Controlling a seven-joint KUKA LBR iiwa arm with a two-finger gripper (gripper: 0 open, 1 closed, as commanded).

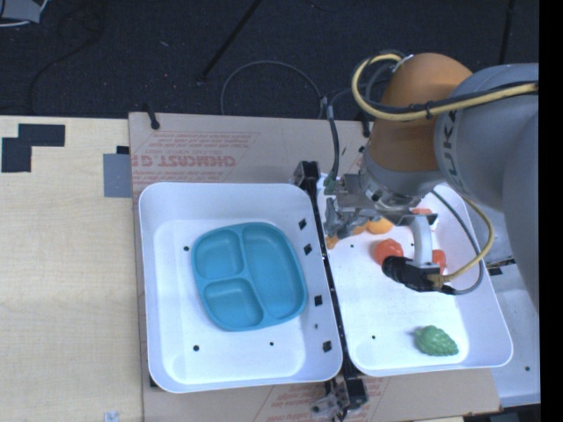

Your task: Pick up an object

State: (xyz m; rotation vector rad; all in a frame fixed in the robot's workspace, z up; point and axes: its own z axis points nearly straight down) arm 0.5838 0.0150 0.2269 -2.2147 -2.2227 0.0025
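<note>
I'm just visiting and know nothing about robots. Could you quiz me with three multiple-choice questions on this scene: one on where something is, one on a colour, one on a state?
1. Where does the blue divided plate lie?
A. left bin
B. right bin
C. on the floor

2. What colour is the bumpy object near the right bin's front corner?
A. purple
B. green
C. black

3. How does the plate lie?
A. on edge
B. flat, hollows up
C. upside down

Answers:
1 A, it fills the left bin.
2 B, it is plainly green.
3 B, its three hollows face up.
</note>
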